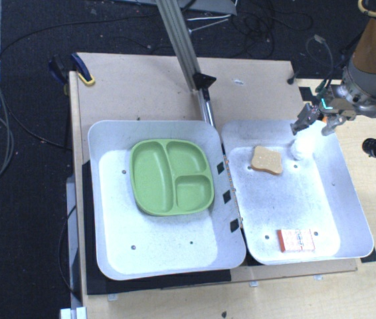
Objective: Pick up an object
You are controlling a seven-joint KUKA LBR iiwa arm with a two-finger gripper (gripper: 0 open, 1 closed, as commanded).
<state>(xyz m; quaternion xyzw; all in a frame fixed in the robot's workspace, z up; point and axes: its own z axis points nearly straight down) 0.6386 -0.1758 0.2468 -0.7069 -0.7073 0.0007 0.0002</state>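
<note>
We observe two shallow white bins side by side on a tan bench [148,78]. The left bin [115,244] carries a green divided plate [172,176] with three compartments, lying flat slightly toward the far side of the bin's centre.

The right bin [347,211] holds three items. A tan, bread-like slice [267,160] lies flat in the far half of the bin, near its left wall. A small red-and-white box [296,240] lies flat near the bin's front edge, well apart from the slice. A white rounded object [305,143] stands at the bin's far right, near the slice but not touching it.

The arm [374,52] enters from the right, its orange band visible above a grey wrist. The gripper [321,120] hangs over the far right corner of the right bin, directly above the white object. We see its dark fingers [303,120] set apart, one on either side of the top of that object. From this slanted view we cannot tell whether they press on it or merely flank it, and whether the object is lifted clear of the bin floor is likewise not clear.

A grey metal pole [181,38] runs diagonally from the top of the view down to the gap between the bins. A blue-and-yellow clamp [82,70] sits at the bench's far left corner.
</note>
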